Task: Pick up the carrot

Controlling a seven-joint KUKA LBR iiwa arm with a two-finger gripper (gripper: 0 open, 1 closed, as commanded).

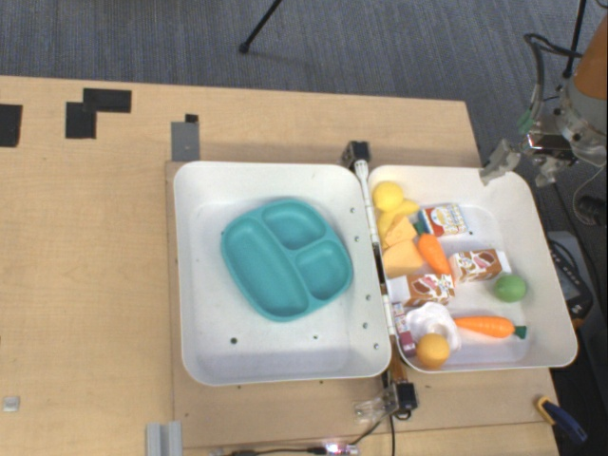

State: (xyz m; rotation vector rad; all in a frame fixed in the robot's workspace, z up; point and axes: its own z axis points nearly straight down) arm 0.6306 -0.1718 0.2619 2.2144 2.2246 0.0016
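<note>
The carrot (484, 328) is seen lying flat near the front of the right bin (534, 218); the gripper (521, 155) is poised well apart, above the bin's far corner; its opening cannot be told.

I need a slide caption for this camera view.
End effector above right bin's far corner; two carrots among toy food.

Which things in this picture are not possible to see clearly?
- Gripper: small and blurred at the right bin's far corner; open or shut, cannot tell.
- Arm: cut off by the right edge.
- Labels on the two cartons: too small to read.
- Box by the near carrot: partly hidden under a white item.
- Upper carrot: its far tip is hidden among yellow items.
</note>
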